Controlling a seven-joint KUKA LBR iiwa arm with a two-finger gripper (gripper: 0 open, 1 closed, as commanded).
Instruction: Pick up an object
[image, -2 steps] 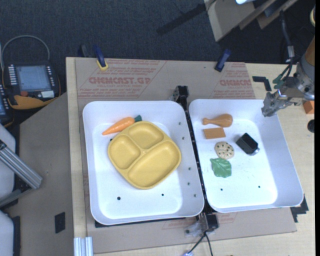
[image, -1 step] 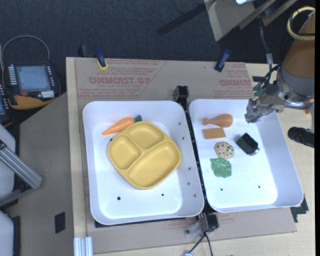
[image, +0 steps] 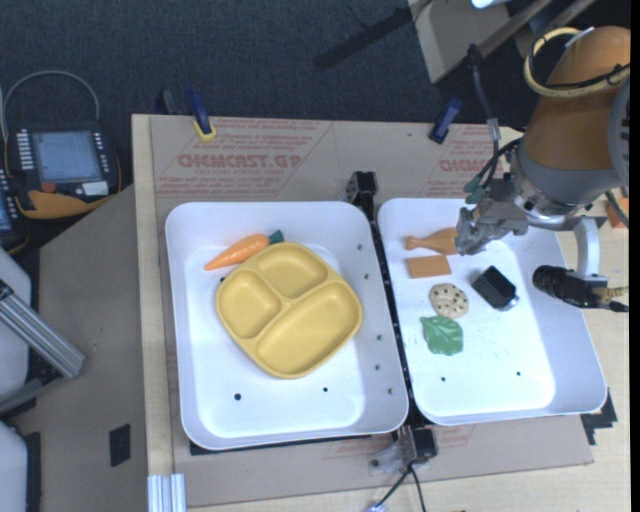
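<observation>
Claw (image: 472, 238) hangs low at the right bin's (image: 570, 390) far edge; finger spread can't be told. Drumstick (image: 432, 241) lies just left, orange cracker (image: 428, 267), cookie (image: 448, 299), black block (image: 494, 287) nearer the camera. Bare floor stretches beyond those toward the near rim.

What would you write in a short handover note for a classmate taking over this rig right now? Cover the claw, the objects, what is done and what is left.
Claw: low over the right bin, at the broad end of the tan drumstick-shaped piece; whether it grips anything cannot be told.
Right bin: that piece, an orange-brown square, a speckled cookie, a green lump, a black block.
Left bin: a yellow divided plate and a carrot at the plate's far edge.
Done: nothing visibly lifted.
Left: grasp one object and raise it.
</observation>
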